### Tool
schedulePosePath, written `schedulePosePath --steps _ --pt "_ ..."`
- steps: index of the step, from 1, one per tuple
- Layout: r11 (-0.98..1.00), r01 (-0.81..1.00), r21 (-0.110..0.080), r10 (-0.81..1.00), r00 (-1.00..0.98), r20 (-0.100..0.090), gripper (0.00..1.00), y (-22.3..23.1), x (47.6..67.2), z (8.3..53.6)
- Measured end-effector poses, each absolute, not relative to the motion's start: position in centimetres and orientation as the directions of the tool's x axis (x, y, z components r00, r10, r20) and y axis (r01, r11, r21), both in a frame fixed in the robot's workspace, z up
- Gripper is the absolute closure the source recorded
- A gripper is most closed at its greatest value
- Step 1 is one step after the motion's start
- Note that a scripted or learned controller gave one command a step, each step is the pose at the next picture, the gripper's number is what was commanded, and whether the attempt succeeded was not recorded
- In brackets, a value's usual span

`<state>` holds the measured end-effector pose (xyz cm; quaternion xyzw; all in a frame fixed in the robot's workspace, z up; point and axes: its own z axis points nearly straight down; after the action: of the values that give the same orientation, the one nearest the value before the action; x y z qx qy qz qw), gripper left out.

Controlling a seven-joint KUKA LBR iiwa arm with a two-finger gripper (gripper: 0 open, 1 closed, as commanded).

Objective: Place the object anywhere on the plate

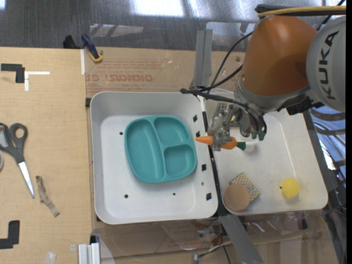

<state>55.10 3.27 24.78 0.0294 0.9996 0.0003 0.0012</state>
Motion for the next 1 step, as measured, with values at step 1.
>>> schedulePosePath --steps 1 --pt "0.992 -0.124 0.000 -0.124 -0.992 -0.006 1.00 8.75 54.21 34.93"
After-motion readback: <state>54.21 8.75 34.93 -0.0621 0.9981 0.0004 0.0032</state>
